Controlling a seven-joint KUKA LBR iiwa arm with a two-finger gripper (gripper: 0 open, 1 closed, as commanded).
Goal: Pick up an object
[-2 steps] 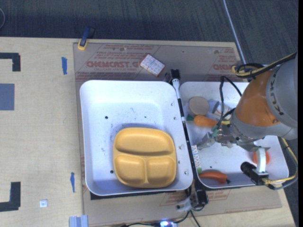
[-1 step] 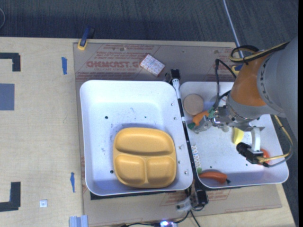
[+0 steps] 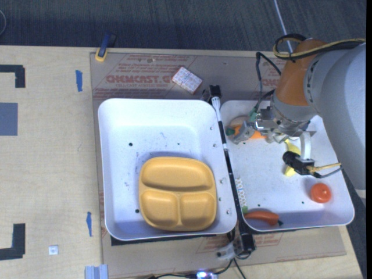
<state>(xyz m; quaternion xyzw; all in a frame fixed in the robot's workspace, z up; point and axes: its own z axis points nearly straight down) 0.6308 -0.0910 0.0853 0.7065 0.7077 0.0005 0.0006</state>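
My gripper (image 3: 263, 127) is low over the far left part of the right bin (image 3: 331, 217). Just to its left lies an orange and green carrot-like piece (image 3: 243, 133), touching or nearly touching the gripper, with a pale round piece (image 3: 236, 122) behind it. An orange ball (image 3: 320, 193) rests near the bin's right side. A red-orange pepper-like piece (image 3: 263, 216) lies against the near rim. A small yellow piece (image 3: 292, 150) shows below the wrist, partly hidden.
The left bin (image 3: 116, 118) holds a large yellow compartment tray (image 3: 177, 192) in its near half. A small patterned card (image 3: 186, 79) lies on the board beyond the bins. The grey arm (image 3: 343, 92) covers the right bin's far right corner.
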